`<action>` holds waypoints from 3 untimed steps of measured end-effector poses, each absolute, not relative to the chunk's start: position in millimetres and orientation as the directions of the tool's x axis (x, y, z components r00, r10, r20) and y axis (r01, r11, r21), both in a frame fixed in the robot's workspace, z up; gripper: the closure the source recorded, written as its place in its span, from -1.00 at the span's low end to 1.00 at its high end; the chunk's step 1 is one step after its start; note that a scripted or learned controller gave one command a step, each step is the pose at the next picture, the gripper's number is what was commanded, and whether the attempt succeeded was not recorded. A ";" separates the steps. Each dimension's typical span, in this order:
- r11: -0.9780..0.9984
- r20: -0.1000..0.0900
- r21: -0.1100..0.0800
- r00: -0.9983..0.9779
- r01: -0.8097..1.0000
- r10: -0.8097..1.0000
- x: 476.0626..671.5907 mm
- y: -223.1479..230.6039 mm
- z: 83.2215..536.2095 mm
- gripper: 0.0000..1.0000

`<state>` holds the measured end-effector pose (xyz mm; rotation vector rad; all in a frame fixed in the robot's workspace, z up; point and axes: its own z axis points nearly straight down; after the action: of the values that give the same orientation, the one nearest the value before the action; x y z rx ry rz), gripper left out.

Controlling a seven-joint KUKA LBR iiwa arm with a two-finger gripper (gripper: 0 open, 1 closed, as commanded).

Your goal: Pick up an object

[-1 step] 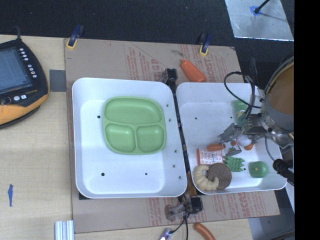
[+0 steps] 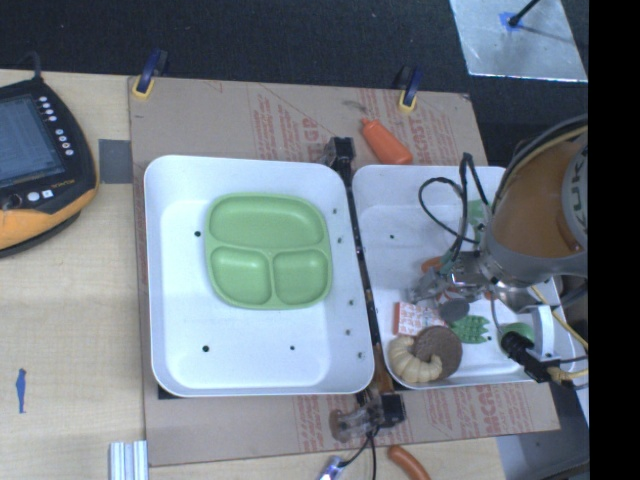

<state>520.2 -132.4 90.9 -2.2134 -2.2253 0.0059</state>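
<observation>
My gripper (image 2: 438, 290) is low inside the right bin (image 2: 385, 208), above its front half, with the grey and orange arm (image 2: 535, 218) reaching in from the right. Just below it lie a red-and-white packet (image 2: 409, 318), a brown round disc (image 2: 439, 346) and a beige ring-shaped toy (image 2: 411, 361). A green toy (image 2: 469, 329) rests right of the packet. A small orange piece (image 2: 431, 265) peeks out next to the gripper. Nothing is seen between the gripper's parts.
The left bin (image 2: 180, 268) holds a green divided plate (image 2: 269, 250). An orange carrot toy (image 2: 385, 143) lies on the cardboard behind the right bin. A teach pendant (image 2: 35, 163) sits far left. Black cables (image 2: 445, 208) loop over the right bin.
</observation>
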 end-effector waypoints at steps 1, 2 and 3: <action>0.006 -0.001 -0.003 -0.006 1.000 1.000 560.5 -135.4 91.9 -1.00; 0.010 -0.003 -0.005 -0.010 1.000 1.000 560.2 -136.6 101.9 1.00; 0.010 -0.003 -0.005 -0.010 1.000 1.000 560.2 -136.6 101.9 -1.00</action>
<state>560.2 -136.6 101.9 -2.2098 -2.2314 0.0096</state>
